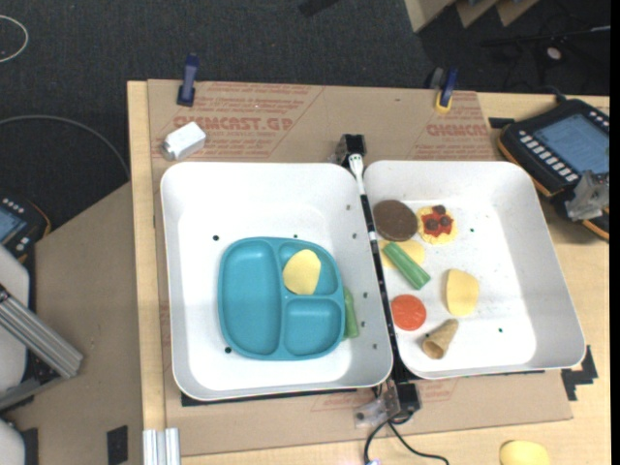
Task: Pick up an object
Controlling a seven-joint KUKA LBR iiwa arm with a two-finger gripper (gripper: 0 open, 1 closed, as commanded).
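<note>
The loose objects to pick from lie mostly in the right bin (513,197), all to the right of the teal divided plate (254,298), which sits in the left bin (194,221). Nearest the plate across the seam between the bins is a green stick (407,267), lying at a slant over a pale yellow piece (415,250). Just above them, farther from the plate's top corner, is a brown disc (394,219), and touching its right side is a small yellow round with red toppings (437,225). Below the green stick, level with the plate's lower half, rests a red-orange round (408,312). To its right is a yellow chunk (462,292), and below the two of them is a tan cone (439,338), on its side.

On the plate itself, a yellow piece (302,272) lies in the upper right compartment, and a thin green strip (350,313) rests against the plate's right rim.

Whether the hand is wide or narrow cannot be told.

Farther out, the bins rest on a cardboard-covered surface (291,114). Up and left of the plate is a small white block (184,140); two blue clamps (188,78) (445,87) grip the far edge. Well to the plate's upper right is a control pendant (562,148).
</note>
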